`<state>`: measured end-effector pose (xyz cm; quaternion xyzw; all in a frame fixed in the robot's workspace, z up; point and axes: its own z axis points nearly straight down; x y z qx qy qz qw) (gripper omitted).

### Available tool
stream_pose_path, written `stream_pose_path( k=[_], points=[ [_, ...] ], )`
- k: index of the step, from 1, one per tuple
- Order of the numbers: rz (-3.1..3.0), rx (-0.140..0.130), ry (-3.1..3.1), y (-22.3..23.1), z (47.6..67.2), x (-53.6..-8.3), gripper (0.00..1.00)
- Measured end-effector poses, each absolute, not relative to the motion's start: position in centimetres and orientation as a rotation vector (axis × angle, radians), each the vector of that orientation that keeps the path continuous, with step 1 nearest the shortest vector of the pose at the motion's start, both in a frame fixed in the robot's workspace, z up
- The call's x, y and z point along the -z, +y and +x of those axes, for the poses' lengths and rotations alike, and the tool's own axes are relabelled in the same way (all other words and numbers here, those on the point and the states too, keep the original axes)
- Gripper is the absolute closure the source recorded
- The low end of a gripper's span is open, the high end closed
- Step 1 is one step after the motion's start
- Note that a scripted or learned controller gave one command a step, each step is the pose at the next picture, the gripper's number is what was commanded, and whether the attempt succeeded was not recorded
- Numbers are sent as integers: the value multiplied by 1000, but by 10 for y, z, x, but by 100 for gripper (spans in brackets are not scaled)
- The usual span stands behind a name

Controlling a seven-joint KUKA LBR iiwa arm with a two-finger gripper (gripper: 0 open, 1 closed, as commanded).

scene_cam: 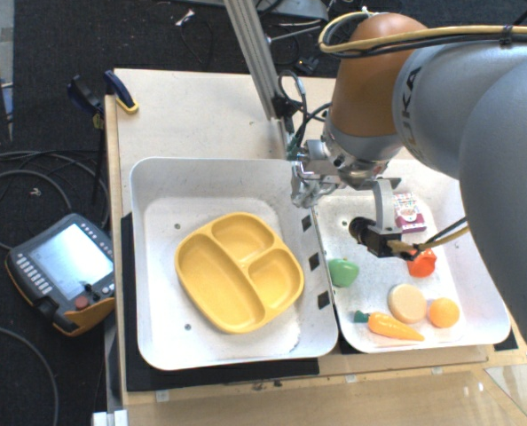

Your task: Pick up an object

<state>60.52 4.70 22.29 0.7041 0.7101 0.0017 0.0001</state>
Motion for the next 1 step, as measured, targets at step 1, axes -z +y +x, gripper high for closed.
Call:
stream_pose_path(
  k=[1],
  points=[
    [2213,-3,2231,92,604,-230,100]
  ],
)
